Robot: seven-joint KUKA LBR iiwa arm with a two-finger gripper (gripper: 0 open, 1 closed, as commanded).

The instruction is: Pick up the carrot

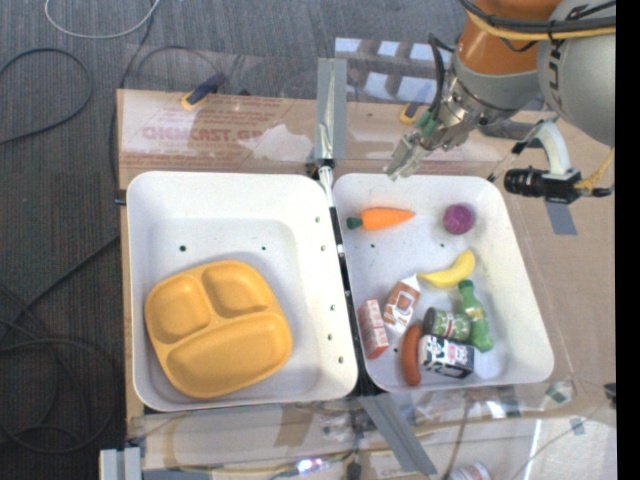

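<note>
None of the pick looks done yet: the carrot (386,218) lies loose on the floor of the right bin (520,268), near that bin's far left corner, touching nothing else. Its long axis runs roughly parallel to the far edge of the desk (200,138), green stem end towards the divider between the bins, orange tip towards the purple ball (459,218). Above the bin's far rim hangs the end effector (408,160), slanted down and leftward, empty; whether its fingers are parted I cannot tell. Descent, closing and lifting all remain.
</note>
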